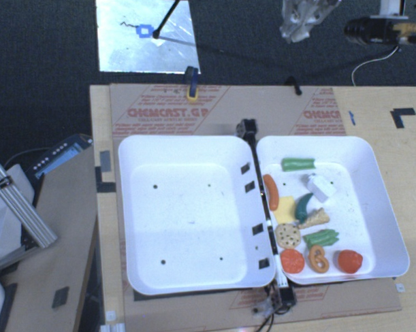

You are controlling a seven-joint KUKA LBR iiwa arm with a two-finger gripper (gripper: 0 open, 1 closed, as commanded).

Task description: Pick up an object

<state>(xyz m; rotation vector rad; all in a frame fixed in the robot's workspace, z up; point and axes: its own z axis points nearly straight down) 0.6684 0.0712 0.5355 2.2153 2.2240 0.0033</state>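
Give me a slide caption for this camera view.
Gripper raised above the bench; toy foods fill the right bin.

We see two bins side by side on table. Left bin sits beside right bin, which holds the whole pile: bean pod at back, block just in front, sausage along left wall, cookie mid-left, pretzel and tomato at front. Claw hangs well behind the bins.

Both bins, left and right, look like smooth, matt white plastic. The board beneath resembles printed brown cardboard. A shiny metallic sheet lies upper left on dark carpet-like floor.
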